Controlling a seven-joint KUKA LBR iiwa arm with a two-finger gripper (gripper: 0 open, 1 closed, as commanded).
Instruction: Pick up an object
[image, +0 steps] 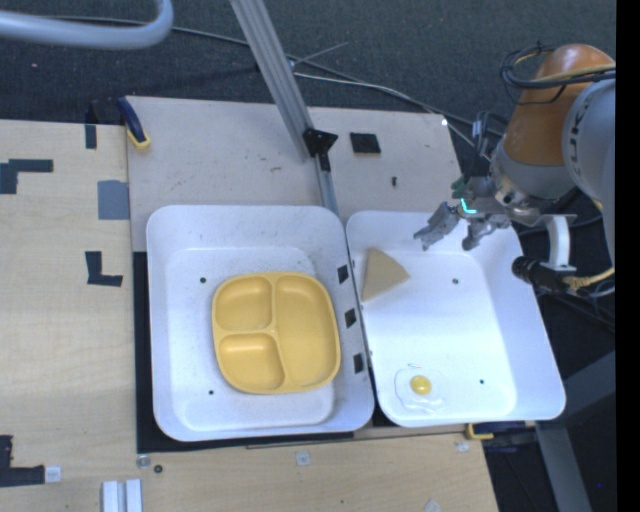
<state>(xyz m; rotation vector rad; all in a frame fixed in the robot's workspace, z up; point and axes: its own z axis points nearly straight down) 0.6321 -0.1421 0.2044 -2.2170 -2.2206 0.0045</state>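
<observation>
Far left of the gripper (456, 232): yellow divided plate (275, 332) in the left bin (165, 300). Just left and below: tan wedge (380, 272), likely nearest pick. Lower: fried egg (419, 387). Fingers (432, 232) spread, empty, hovering over the right bin (520, 350).

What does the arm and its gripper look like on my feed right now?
The arm is grey with a rounded orange band above the wrist. Black cables loop over that band, and another black cable runs beside the wrist. The gripper is small, grey metal, with a tiny teal light at its base and a white curved piece alongside.
</observation>
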